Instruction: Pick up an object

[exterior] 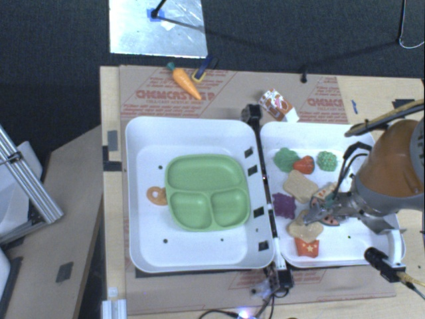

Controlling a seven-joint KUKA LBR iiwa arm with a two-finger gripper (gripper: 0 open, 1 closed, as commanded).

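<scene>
Claw [317, 212] low in the right shallow white bin [392, 241] among small toy foods, grip state impossible to tell.

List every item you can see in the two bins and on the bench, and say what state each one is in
green divided plate: lying flat in the left bin, compartments bare.
pretzel: flat on the left bin floor, beside the plate.
carrot: lying on the bench behind the bins.
red fries box: lying in the right bin, untouched.
purple grapes: resting in the right bin.
gripper: low over the right bin's toys; grip unclear.
</scene>
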